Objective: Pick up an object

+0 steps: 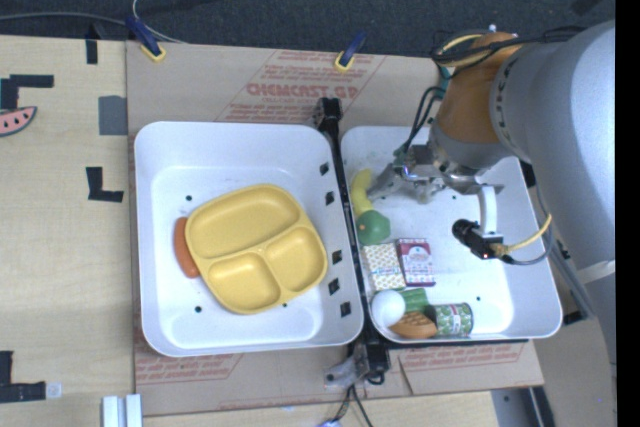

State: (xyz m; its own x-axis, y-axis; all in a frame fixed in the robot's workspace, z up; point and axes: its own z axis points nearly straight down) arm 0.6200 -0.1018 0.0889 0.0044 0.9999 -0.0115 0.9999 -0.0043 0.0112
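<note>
My gripper point(408, 177) is low in the right bin point(520, 300), at its far left part. A yellow banana-shaped toy point(360, 192) lies just left of it, by the bin's left wall. A green ball point(373, 226) rests a little nearer than the banana. Further toward the front lie a patterned square pad point(383, 265) and a small red and white box point(415, 260). A white egg point(388, 305), an orange piece point(412, 323) and a green can point(451, 318) sit at the near edge. I see nothing held in the gripper.
The left bin point(160, 155) holds a yellow divided plate point(258, 245) with an orange object point(185, 247) tucked under its left side. A black divider point(338, 205) runs between the bins. The grey arm point(570, 145) covers the right bin's far right side.
</note>
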